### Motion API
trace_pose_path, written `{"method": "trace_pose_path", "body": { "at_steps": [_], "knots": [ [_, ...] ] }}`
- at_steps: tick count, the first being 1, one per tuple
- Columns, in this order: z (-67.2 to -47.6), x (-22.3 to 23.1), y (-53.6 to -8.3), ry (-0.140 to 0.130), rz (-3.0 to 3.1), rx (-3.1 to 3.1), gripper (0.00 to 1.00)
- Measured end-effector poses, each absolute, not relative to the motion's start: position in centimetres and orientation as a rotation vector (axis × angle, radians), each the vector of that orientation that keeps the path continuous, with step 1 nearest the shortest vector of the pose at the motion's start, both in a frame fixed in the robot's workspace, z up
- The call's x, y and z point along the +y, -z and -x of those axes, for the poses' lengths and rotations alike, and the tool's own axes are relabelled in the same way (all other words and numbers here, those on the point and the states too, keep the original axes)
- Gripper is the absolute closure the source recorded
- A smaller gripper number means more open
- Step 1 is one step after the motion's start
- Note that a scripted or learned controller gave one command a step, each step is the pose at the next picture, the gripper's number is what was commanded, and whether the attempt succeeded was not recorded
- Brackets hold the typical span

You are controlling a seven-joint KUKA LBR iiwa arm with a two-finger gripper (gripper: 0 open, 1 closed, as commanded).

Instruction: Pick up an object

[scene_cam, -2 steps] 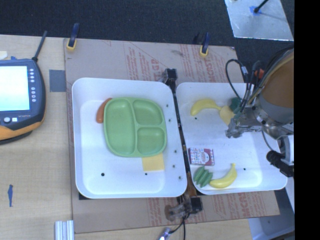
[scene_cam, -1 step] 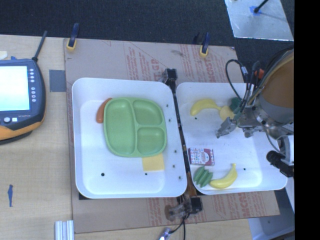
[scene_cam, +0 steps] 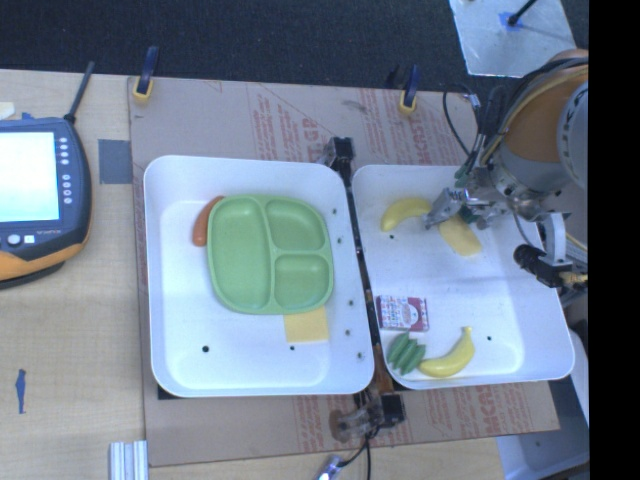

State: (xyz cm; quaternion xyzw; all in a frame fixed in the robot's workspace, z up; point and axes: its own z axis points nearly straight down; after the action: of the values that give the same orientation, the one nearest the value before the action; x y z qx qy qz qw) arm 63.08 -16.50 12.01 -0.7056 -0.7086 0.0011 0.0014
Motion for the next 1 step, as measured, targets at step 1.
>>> {"method": "trace_pose_path", "body": {
  "at_steps": [1],
  "knots": [
    [-65.66,-21.23,-15.18,-0.001,2.218,-2.225,0.00]
  ]
}}
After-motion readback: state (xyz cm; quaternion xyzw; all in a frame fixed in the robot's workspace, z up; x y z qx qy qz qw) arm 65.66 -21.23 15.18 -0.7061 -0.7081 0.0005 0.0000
